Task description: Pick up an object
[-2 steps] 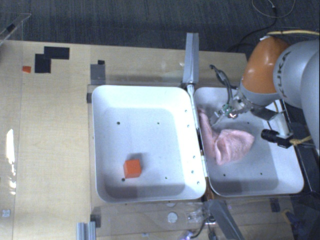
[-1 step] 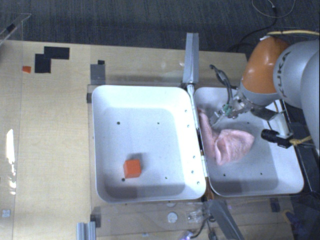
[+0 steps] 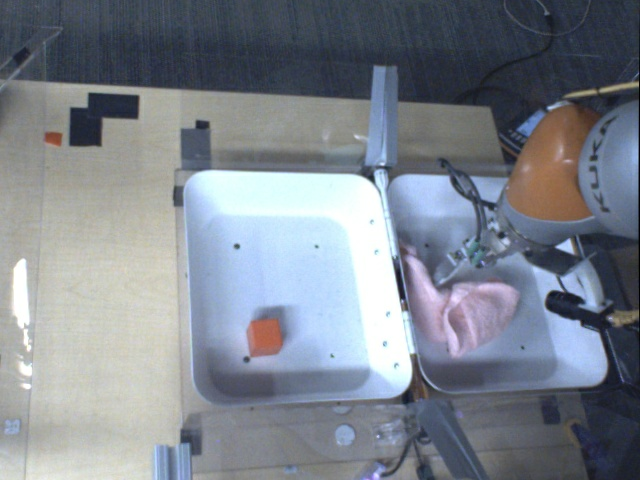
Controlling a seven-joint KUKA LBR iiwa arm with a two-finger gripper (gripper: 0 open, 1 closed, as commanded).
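Cloth (image 3: 468, 311), pale pink, lies crumpled below gripper (image 3: 478, 255).

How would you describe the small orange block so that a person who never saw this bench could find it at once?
Look at the two white bins side by side and take the left bin, the one away from the arm. The orange block lies on its floor near the front left corner. It is small, hard-edged and bright orange, unlike the soft pink cloth crumpled in the right bin.
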